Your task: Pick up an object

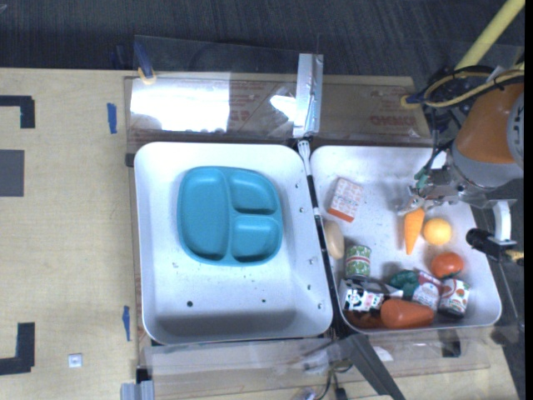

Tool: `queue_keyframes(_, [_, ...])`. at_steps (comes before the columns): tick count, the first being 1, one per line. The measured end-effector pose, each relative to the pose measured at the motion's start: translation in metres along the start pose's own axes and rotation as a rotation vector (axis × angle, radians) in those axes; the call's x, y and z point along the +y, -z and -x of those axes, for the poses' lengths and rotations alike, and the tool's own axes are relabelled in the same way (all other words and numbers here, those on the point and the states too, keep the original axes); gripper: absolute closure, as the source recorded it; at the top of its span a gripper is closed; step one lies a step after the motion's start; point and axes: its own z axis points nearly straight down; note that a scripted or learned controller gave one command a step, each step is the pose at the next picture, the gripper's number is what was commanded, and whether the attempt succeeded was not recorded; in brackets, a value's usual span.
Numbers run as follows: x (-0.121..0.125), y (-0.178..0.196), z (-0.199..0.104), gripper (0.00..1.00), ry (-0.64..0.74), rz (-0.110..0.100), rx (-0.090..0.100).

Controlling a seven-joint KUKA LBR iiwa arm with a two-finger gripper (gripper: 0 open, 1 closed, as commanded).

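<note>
Reaching in from three o'clock, the arm hangs over the upper right part of the right bin, its orange band at the frame's edge and yellow and black cables looped above it toward one o'clock. The pincer sits low at the arm's tip, just above the carrot, and whether it is released or clenched cannot be told, since the tip is small and dark against the bin. The carrot lies point-down, touching the yellow ball at its three o'clock side. At five o'clock from the ball rests a tomato. A pale packet with red print lies tilted at nine o'clock from the carrot, well apart from it. Against the bin's left wall sits a pale oblong thing, and just beside it at four o'clock stands a green can. Along the bin's six o'clock wall lie a black-and-white piece, a red pepper, a dark green lump and a small can, crowded together and mostly touching. The left bin holds a blue divided tray, set toward its twelve o'clock half. Both bins rest on the desk, which bears black marks near its nine o'clock edge.
</note>
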Motion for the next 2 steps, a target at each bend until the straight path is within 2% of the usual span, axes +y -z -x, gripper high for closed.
queue_keyframes(1, [0.007,0.052,0.037,1.00,-0.059,-0.003,0.000])
queue_keyframes(2, [0.016,0.082,0.031,1.00,-0.247,-0.005,0.000])
